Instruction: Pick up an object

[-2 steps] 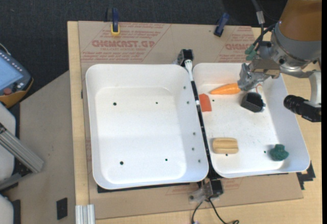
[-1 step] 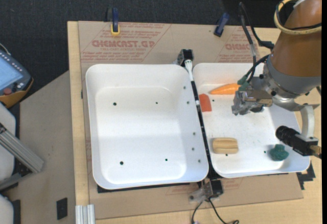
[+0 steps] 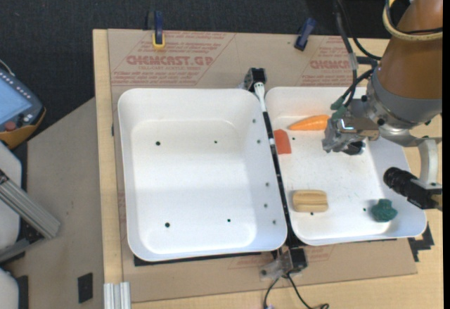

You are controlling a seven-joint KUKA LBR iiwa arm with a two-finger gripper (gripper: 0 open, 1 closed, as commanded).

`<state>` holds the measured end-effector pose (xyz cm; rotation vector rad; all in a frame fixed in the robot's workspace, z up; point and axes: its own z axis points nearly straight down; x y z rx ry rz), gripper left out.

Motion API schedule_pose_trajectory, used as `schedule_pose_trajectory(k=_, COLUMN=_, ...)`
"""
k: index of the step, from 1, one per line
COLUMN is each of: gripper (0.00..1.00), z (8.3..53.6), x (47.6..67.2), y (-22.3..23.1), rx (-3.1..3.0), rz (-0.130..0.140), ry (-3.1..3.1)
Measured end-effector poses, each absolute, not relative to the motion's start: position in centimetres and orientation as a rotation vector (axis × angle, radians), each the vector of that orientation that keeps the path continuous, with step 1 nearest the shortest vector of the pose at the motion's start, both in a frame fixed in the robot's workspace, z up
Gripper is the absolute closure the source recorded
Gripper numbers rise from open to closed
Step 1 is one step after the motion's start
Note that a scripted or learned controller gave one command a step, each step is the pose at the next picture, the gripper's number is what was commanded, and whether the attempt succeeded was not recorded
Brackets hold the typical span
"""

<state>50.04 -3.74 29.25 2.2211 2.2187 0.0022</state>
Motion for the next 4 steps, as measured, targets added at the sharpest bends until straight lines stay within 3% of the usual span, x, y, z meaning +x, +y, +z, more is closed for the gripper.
schedule_pose_trajectory(k=1, gripper=1.0, z=30.3, x=50.1, y=-3.7, rx=2.22, rz=0.004, ry=2.217)
schedule_pose_trajectory(k=2, gripper=1.0, z=26.5, x=47.8, y=-0.3, rx=2.222, rz=-0.006, ry=2.23)
schedule_pose_trajectory(k=3, gripper=1.0, z=38.4, x=48.1, y=4.8, rx=2.209, rz=0.02, ry=2.223)
schedule_pose_trajectory(k=4, gripper=1.0, z=37.8, x=47.9, y=10.1, rx=2.215, rz=0.005, ry=2.227)
